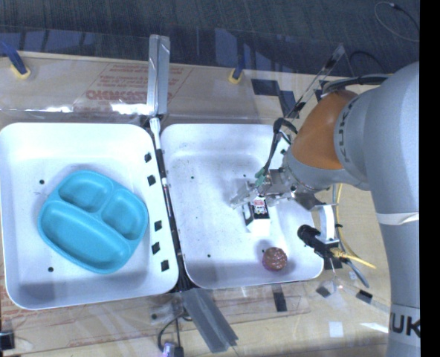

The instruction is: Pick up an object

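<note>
The end effector hung low over the middle of the right bin, reaching in from the right beneath the arm and its orange band; whether it was open or closed could not be told from the slanted view, and nothing could be seen gripped in it. A small brownish ball lay on the bin floor near the front wall, close to the end effector but apart from it. In the left bin sat a blue divided tray, well away. The step in hand seemed to be the approach or descent toward a grasp. The next move would call for centring over the ball, lowering, and closing on it before lifting.
</note>
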Tool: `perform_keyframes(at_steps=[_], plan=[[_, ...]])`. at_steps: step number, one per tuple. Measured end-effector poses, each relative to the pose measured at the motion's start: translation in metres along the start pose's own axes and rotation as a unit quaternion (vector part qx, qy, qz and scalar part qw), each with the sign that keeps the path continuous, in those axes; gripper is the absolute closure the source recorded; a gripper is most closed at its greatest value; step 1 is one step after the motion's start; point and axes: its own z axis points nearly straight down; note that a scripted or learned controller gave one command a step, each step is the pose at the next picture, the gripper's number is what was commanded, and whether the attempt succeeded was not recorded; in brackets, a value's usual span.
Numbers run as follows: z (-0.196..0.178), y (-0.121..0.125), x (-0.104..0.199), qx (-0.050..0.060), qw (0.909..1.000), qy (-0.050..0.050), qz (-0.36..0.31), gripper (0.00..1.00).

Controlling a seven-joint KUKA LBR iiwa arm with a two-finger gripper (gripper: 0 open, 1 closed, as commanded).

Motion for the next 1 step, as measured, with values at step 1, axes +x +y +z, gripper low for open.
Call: perform_keyframes(at_steps=[1], plan=[[-0.0099, 0.0003, 0.0007, 0.001, 1.0000, 0.000, -0.003, 1.00]])
